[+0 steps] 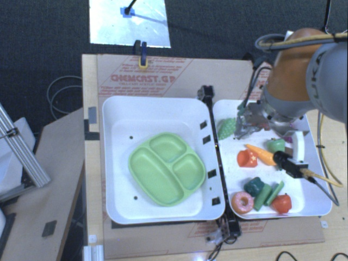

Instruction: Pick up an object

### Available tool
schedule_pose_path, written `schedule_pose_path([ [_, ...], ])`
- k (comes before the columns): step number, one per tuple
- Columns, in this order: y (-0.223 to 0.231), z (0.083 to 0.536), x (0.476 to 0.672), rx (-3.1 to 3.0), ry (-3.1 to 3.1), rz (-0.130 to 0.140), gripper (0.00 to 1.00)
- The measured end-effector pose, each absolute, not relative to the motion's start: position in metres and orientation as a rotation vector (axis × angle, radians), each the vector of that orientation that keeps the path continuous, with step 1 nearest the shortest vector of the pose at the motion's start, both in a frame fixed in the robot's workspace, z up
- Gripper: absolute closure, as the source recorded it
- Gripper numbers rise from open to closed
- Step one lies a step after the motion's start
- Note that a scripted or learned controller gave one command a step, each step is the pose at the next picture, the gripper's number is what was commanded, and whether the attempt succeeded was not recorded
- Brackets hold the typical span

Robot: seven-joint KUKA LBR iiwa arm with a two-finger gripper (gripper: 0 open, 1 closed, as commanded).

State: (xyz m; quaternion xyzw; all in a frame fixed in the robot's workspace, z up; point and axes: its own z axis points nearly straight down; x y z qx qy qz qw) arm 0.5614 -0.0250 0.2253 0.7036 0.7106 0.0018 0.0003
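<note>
toy food lies scattered in the right bin (321, 200): a carrot (260, 154), a red pepper (246, 158), a tomato (281, 203), a pink donut (242, 202), a green leafy piece (227, 127). my gripper (247, 125) hangs low over that bin's upper left part, just beside the leafy piece; how far it is open i cannot tell. the left bin (117, 145) holds a green divided plate (166, 168).

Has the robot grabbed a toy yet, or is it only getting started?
Nothing looks picked up yet. The tool hangs over the right bin, close to the green bumpy toy, with no toy seen in its grip. The carrot, donut and the rest lie in the bin. Grabbing and lifting are left.
</note>
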Motion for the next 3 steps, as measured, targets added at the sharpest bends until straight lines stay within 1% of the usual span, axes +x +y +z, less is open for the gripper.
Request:
schedule_pose_path([
  [2, 0.066, 0.241, 0.632, 2.21, 2.231, 0.008, 1.0],
  [3, 0.094, 0.221, 0.67, 2.212, 2.228, 0.005, 1.0],
])
